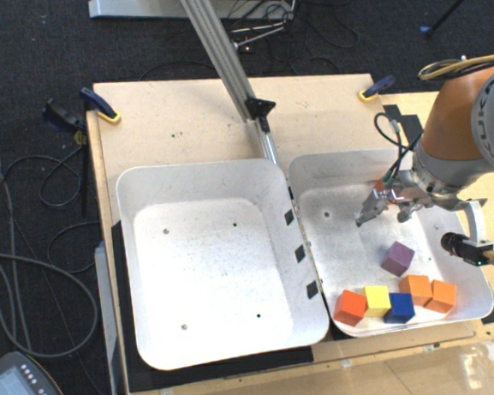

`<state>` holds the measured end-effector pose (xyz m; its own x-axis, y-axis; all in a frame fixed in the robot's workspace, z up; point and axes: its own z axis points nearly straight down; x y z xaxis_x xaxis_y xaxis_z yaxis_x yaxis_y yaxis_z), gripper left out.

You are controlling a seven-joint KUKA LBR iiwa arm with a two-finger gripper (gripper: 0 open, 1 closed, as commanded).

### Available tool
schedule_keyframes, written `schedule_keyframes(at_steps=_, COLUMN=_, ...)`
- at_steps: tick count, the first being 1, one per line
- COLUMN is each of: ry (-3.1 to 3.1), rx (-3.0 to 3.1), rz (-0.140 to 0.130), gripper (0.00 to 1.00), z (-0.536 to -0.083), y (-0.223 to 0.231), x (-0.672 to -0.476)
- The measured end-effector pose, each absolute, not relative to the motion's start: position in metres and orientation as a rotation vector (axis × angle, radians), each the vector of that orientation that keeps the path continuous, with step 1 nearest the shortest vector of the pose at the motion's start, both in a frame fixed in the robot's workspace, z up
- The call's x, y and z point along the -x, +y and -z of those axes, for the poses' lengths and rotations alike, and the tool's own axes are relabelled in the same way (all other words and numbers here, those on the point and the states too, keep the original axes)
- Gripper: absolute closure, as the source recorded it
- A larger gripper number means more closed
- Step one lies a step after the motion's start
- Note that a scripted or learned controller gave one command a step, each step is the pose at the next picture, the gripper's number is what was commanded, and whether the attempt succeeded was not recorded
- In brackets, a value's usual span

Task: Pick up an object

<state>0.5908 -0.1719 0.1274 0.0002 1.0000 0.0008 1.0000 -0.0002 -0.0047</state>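
The gripper (pixel 383 202) is hovering over the upper middle of the right bin (pixel 331 172), reaching in from 3 o'clock, and nothing is sitting between the fingers; whether they are spread or pressed together cannot be told from this slant. The nearest candidate, the purple block (pixel 398 257), is lying on the bin floor at roughly 5 o'clock from the gripper, near but apart from it. The block is looking close to cubic, so no clear long axis is showing; it is sitting rotated, with one corner pointing toward 6 o'clock. Past it, along the 6 o'clock wall, a row of blocks is resting: red-orange (pixel 351 306), yellow (pixel 377 299), blue (pixel 400 307) and two orange (pixel 431 291), touching or just beside one another. The purple block, standing apart, is probably offering the easier grasp. The left bin (pixel 143 193) is lying at 9 o'clock.
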Motion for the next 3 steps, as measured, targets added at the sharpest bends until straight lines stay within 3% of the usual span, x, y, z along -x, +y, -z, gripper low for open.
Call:
schedule_keyframes(at_steps=1, ry=-2.219, rx=2.22, rz=-0.003, gripper=0.0, z=-0.093, y=-0.171, x=-0.59)
schedule_keyframes(at_steps=2, ry=-2.221, rx=2.224, rz=0.001, gripper=1.0, z=-0.106, y=-0.172, x=-0.592)
schedule_keyframes(at_steps=3, ry=-2.23, rx=2.223, rz=0.006, gripper=1.0, z=-0.166, y=-0.165, x=-0.597)
